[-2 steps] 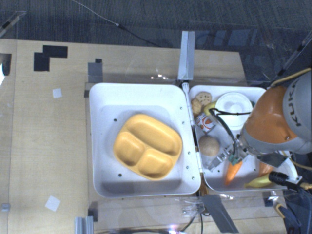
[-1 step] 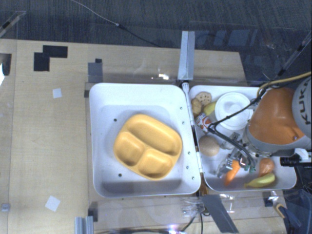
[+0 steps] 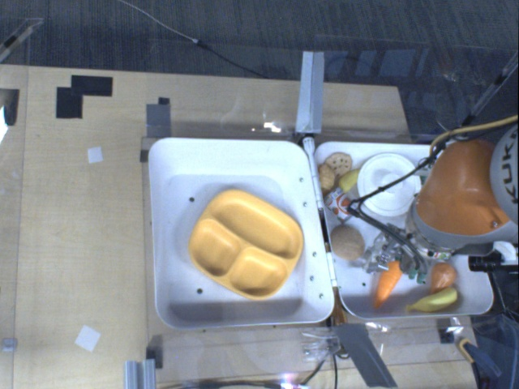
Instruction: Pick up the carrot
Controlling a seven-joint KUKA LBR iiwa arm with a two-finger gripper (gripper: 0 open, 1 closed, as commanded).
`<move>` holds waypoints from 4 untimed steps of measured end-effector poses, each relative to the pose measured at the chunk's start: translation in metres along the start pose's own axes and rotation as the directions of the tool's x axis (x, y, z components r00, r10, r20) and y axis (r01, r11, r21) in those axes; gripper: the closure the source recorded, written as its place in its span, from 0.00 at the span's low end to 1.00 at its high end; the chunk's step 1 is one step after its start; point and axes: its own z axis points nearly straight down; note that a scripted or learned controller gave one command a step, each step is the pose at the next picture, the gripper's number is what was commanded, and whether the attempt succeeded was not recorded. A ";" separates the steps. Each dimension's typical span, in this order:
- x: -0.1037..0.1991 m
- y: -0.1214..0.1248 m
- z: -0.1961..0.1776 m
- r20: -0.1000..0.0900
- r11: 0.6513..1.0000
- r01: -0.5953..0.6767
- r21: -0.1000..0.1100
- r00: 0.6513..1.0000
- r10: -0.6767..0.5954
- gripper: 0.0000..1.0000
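Plainly, the carrot (image 3: 387, 284) lies in the right bin (image 3: 483, 305), toward its near edge, tilted with its thick end up toward the arm and its tip pointing down at the bin's front wall. Its upper end sits right beneath the gripper (image 3: 395, 255), which hangs over it in a tangle of metal and cable; from this slant I cannot tell how the gripper is set, nor whether it has any hold on the carrot. Judging by how the carrot rests on the bin floor, it has not been lifted, so the pick itself remains to be done: a grasp must be secured and the carrot raised clear. Just beside it on the right lie a yellow banana (image 3: 433, 301) and a small reddish fruit (image 3: 443, 276), close enough to get in the way. On its other side sits a brown potato (image 3: 349, 242), and farther back a white bowl (image 3: 388, 184) and a cookie (image 3: 336, 164). In the left bin (image 3: 174, 185) stands a yellow divided tray (image 3: 246, 242), well apart from all this.
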 end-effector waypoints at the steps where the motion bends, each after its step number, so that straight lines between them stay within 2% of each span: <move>1: 0.006 0.007 0.011 -0.003 0.978 0.210 0.006 0.978 -0.210 1.00; 2: 0.035 0.076 -0.087 -0.008 0.934 0.358 -0.002 0.934 -0.358 1.00; 3: 0.012 0.005 -0.013 -0.024 0.935 0.356 0.002 0.934 -0.356 1.00; 4: 0.006 0.001 -0.026 -0.014 0.767 0.642 -0.004 0.767 -0.642 1.00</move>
